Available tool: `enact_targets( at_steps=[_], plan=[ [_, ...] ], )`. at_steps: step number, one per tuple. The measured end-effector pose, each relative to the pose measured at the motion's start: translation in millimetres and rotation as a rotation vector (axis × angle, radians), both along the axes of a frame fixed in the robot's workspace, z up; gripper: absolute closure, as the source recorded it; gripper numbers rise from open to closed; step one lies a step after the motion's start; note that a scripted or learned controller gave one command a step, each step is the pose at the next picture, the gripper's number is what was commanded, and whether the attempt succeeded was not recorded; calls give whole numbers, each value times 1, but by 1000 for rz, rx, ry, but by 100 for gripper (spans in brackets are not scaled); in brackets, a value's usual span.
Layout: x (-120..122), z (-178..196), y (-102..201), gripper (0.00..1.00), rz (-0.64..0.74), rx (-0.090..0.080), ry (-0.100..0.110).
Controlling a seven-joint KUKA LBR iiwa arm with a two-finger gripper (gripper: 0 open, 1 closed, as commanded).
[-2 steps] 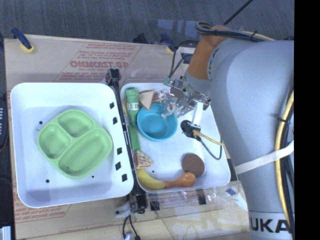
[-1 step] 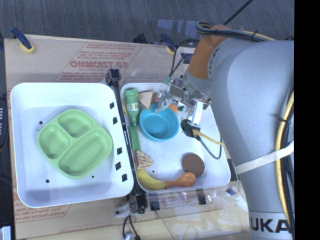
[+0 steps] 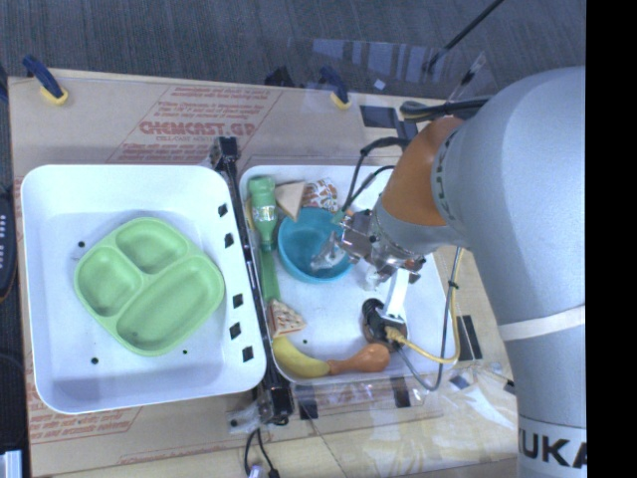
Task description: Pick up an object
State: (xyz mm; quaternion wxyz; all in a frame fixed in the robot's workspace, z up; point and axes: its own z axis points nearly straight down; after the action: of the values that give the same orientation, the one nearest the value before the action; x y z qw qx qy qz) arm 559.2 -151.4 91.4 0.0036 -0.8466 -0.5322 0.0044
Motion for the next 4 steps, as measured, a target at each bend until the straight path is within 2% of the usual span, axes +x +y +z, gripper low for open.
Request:
enact_targets(
  at_steps=[1,2,3,4],
  plan=[
    [4,13,1,100,8,2,-5],
    [1,10,1,0,8,2,3],
    [-11,0,22,0,-329,1,1],
    [-7,13,22,100,-322,6,-4]
  ],
)
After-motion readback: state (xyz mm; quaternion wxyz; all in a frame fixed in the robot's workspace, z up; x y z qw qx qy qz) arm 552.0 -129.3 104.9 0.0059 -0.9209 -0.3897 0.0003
